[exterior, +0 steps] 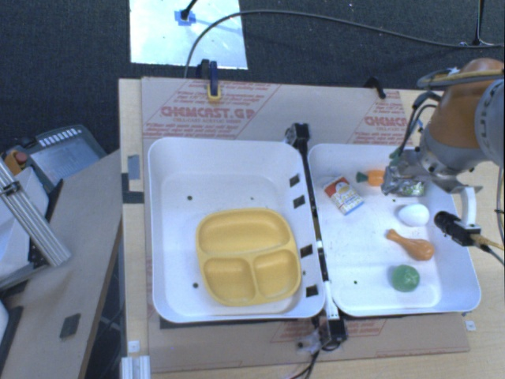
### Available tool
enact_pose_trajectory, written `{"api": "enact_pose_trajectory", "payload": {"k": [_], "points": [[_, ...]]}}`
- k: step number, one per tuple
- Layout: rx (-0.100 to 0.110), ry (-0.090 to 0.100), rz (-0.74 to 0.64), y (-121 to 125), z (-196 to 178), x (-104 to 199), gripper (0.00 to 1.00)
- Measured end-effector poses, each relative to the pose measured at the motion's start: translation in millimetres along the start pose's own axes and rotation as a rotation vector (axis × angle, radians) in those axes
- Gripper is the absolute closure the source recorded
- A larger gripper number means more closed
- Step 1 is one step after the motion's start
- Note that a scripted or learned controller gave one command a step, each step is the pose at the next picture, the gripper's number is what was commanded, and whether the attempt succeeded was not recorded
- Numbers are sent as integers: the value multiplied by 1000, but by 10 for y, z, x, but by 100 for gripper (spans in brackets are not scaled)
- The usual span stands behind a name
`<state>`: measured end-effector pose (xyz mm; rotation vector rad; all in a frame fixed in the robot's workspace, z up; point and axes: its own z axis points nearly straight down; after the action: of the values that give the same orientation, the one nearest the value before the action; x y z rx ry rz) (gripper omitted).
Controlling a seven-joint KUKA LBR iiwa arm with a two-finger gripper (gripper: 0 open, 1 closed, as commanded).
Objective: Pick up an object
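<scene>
Claw low over the right bin, near the egg and the orange piece

From my remote seat I see the arm (461, 125) reaching in from the right, its orange band above the wrist, with the claw (404, 181) down at the back of the right bin (454, 290). I cannot tell whether the claw is wide or narrow, and I see nothing clearly between its tips.

The things I could pick up all lie in that right bin. A small orange piece with a green end (371, 178) sits just left of the claw, close to touching it. A white egg (412, 214) lies just in front of the claw. A small red and white carton (344, 194) lies tilted further left, near the divide between the bins. A tan drumstick (412, 244) lies in front of the egg, and a green round item (405, 278) rests nearest the front edge.

The left bin (170, 172) holds a yellow divided tray (247, 255) with three compartments, sitting toward its front. Both bins rest side by side on a board on the counter (130, 117)
</scene>
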<state>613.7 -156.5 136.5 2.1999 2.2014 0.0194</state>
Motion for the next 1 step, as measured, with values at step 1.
{"api": "enact_pose_trajectory", "payload": {"k": [1], "points": [[23,10,-3,20,-646,-20,100]]}}
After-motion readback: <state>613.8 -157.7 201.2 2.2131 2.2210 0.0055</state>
